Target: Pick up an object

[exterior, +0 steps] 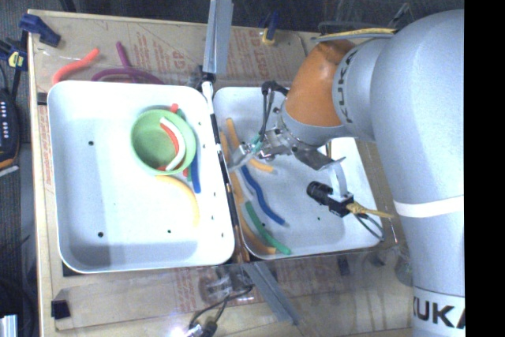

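Grey arm (418,130) | "KUKA" lettering | pincer (251,150) over right bin (316,245)

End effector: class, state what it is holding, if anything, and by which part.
It cannot be told. The end effector is low in the right bin, above the orange, blue and green strips, but no strip is clearly seen in its grip.
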Robot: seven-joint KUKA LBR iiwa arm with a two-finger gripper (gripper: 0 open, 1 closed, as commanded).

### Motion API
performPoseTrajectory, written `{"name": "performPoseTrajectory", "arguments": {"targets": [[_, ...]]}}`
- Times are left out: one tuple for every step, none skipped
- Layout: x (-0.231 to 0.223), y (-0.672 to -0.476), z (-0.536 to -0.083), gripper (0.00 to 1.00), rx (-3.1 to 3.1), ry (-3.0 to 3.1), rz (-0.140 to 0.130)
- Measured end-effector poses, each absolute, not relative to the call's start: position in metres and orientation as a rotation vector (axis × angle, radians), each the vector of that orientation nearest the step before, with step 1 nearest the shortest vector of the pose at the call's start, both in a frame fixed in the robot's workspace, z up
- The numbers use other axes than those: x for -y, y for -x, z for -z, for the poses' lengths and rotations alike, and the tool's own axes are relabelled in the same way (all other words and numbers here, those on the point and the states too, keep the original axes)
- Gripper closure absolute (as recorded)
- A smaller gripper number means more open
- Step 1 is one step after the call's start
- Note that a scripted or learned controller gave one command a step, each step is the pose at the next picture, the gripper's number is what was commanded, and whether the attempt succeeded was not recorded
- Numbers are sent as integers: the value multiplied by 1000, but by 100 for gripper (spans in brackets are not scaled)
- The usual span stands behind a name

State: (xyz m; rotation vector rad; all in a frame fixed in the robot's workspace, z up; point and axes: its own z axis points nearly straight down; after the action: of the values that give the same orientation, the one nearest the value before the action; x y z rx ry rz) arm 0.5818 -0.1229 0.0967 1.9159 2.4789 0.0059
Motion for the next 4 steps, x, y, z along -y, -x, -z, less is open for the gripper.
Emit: {"name": "performPoseTrajectory", "arguments": {"targets": [[122, -582, -107, 100, -2486, -1912, -6], [97, -603, -146, 100, -2229, -2216, 1], [97, -603, -146, 0, -2229, -2216, 1], [105, -594, -126, 0, -2254, -2190, 0]]}}
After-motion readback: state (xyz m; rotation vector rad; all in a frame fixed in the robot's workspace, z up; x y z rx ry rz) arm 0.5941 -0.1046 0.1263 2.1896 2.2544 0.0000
